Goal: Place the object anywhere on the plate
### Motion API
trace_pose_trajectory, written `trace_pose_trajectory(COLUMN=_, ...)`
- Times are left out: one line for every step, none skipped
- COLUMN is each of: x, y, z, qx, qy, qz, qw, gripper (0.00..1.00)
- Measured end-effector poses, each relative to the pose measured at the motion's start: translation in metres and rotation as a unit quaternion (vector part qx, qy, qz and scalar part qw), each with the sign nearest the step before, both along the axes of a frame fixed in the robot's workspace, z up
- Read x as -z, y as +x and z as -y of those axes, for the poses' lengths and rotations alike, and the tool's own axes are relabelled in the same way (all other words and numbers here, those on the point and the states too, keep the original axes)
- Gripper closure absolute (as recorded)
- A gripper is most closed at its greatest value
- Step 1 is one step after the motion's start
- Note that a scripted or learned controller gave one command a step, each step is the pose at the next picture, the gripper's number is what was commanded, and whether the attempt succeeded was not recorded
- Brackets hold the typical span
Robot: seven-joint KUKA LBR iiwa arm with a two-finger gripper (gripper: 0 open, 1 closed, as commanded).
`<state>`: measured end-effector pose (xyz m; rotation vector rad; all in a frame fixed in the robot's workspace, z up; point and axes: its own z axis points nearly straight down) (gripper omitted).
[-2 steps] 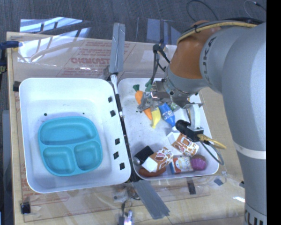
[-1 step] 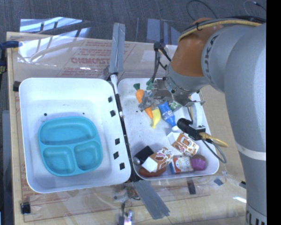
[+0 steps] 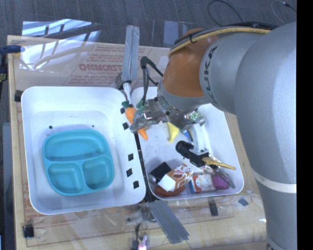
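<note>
claw [image 3: 144, 116] half hidden under wrist, finger state unclear | arm [image 3: 235, 66] bent low over right bin [image 3: 235, 163], near carrot [image 3: 142, 133]

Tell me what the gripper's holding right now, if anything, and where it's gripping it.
It cannot be told. The gripper sits at an orange carrot-like piece by the bins' shared edge, but the wrist hides any hold.

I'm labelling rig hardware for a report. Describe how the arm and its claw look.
The arm is bulky, rounded and light grey, with KUKA lettering in dark letters and a glossy orange band above the wrist. Black cables run along its top and beside the wrist. The claw is a compact assembly of dark and metallic grey parts.
</note>
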<state>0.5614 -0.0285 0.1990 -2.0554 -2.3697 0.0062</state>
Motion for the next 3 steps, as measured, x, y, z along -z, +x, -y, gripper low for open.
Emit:
trace_pose_trajectory(x=0.009, y=-0.017, z=-0.083, qx=-0.047, qy=-0.0001, qz=0.000, qw=0.9989, gripper=1.00)
trace_pose_trajectory(x=0.009, y=-0.042, z=-0.124, qx=-0.066, qy=-0.0005, qz=0.000, qw=0.9978, gripper=1.00)
trace_pose_trajectory(x=0.009, y=-0.042, z=-0.123, qx=-0.065, qy=-0.0005, qz=0.000, qw=0.9979, gripper=0.00)
